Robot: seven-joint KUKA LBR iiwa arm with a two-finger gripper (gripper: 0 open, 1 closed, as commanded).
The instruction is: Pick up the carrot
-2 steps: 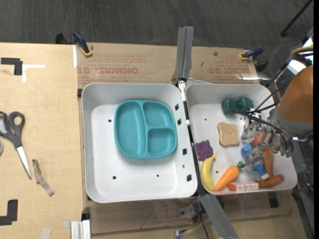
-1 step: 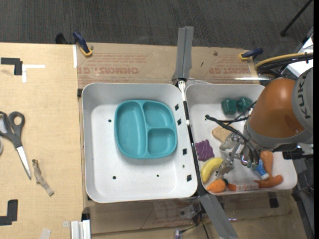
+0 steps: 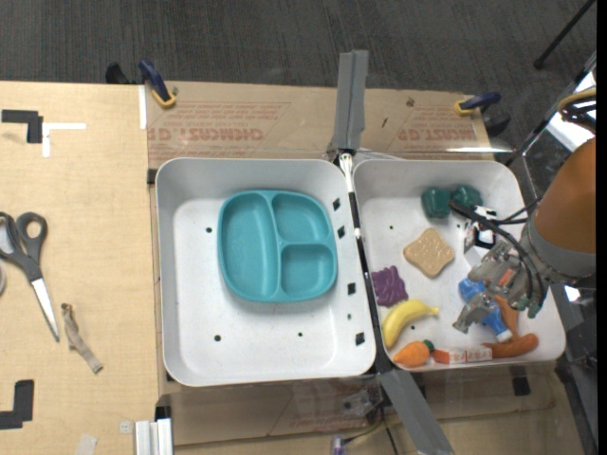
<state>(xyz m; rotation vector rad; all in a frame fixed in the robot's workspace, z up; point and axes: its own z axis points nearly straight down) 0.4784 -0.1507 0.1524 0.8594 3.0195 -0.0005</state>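
Camera view: two white bins sit side by side on the bench. The left bin (image 3: pixel 180 282) holds a teal divided plate (image 3: pixel 278 245). The right bin (image 3: pixel 398 197) holds the working items. The carrot (image 3: pixel 412 353) lies at the near edge of the right bin, orange with a green stub at its right end, just below the banana (image 3: pixel 406 317) and just left of a small red-and-white item (image 3: pixel 465 354). Also present: a purple grape cluster (image 3: pixel 387 284), a slice of bread (image 3: pixel 429 252), a dark green toy (image 3: pixel 450 200) at the far side, a blue object (image 3: pixel 480 303) under the tool, and an orange sausage-like piece (image 3: pixel 515 346) at the near right. The gripper (image 3: pixel 479 313) hangs over the right half of this bin, near the blue object and well to the right of the carrot; whether its jaws are spread or pressed together I cannot tell, as cables and fittings obscure them. Nothing is visibly held. Judgement: the approach is not yet made. To do it well, the tool should travel left toward the near edge, centre over the carrot's body, align the fingers across its narrow width, and descend clear of the banana and bin wall. The crowding there risks a pinch on the wrong item.
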